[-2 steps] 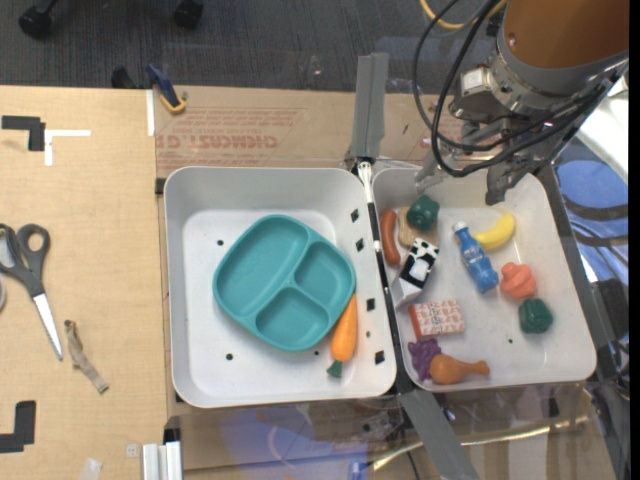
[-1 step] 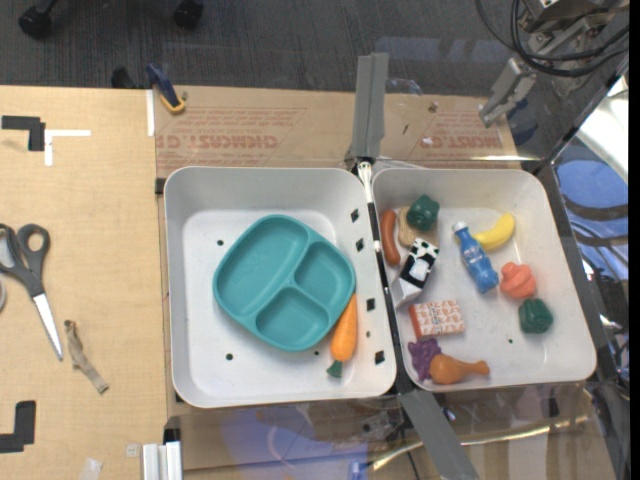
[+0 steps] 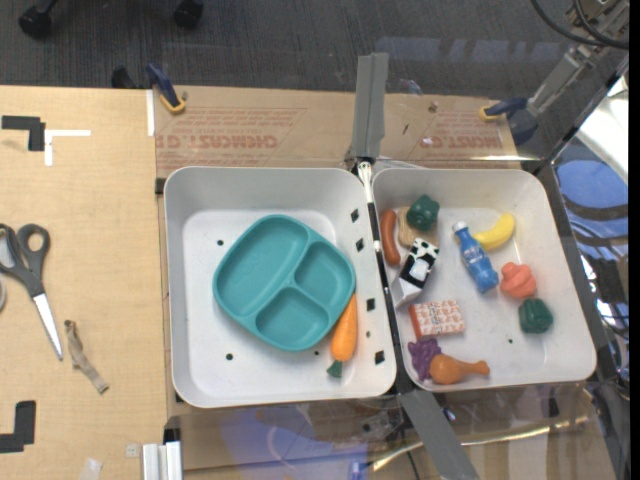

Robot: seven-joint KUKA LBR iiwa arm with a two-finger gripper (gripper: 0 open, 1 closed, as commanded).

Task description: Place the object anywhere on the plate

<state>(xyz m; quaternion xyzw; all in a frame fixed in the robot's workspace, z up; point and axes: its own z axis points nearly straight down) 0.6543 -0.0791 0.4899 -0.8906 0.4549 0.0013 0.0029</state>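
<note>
Teal plate [image 3: 285, 283] w/ three compartments sits tilted in the left white bin [image 3: 185, 268], roughly center. Nothing lies in its compartments. An orange toy carrot [image 3: 344, 332] w/ green stub is the only loose item in that bin: it lies at the plate's 5 o'clock, touching or just overlapping the rim, green end pointing to 6 o'clock. Which object the task means can't be told for sure; the carrot is the closest one.

Gripper: can't tell how open it is or whether it has hold of anything.

Right white bin [image 3: 560, 268], at 3 o'clock from the plate, holds a scatter of toys. Nearest the divider: a hot dog [image 3: 390, 236], a black-and-white patterned block [image 3: 420, 261] and a red-and-white box [image 3: 438, 318]. At the bin's 12 o'clock, a dark green veg [image 3: 423, 211]. Toward 1 o'clock, a yellow banana [image 3: 495, 231], w/ a blue bottle [image 3: 475, 258] just beside it. Toward 3 o'clock, a pink-orange lump [image 3: 517, 280] and a second green piece [image 3: 535, 315]. At 6 o'clock, a purple item [image 3: 424, 353] touching a brown drumstick [image 3: 460, 369].

Both bins rest on cardboard [image 3: 260, 128] on the tabletop [image 3: 80, 188]. Scissors [image 3: 30, 268] lie well apart, at the plate's 9 o'clock.
</note>
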